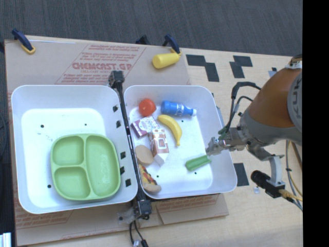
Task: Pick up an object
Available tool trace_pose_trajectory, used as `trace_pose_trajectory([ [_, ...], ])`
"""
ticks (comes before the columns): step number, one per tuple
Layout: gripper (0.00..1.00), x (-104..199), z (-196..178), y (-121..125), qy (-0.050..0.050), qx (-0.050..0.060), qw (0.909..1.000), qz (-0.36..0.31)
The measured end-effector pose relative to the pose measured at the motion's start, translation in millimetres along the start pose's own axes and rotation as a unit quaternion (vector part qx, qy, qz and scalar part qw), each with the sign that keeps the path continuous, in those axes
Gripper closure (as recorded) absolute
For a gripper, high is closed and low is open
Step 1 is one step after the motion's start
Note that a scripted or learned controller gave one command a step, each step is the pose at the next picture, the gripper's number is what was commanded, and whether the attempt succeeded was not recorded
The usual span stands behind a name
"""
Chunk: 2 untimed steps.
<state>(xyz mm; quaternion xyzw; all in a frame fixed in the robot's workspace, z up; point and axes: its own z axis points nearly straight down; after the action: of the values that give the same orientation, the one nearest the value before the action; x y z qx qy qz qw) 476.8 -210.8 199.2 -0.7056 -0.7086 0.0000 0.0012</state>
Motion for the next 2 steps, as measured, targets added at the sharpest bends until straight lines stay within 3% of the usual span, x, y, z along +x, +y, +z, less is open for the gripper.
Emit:
trace_pose_trajectory([
  [2,1.0,18.4,-6.1,0.7,-0.001,-0.002,1.0,-0.001],
])
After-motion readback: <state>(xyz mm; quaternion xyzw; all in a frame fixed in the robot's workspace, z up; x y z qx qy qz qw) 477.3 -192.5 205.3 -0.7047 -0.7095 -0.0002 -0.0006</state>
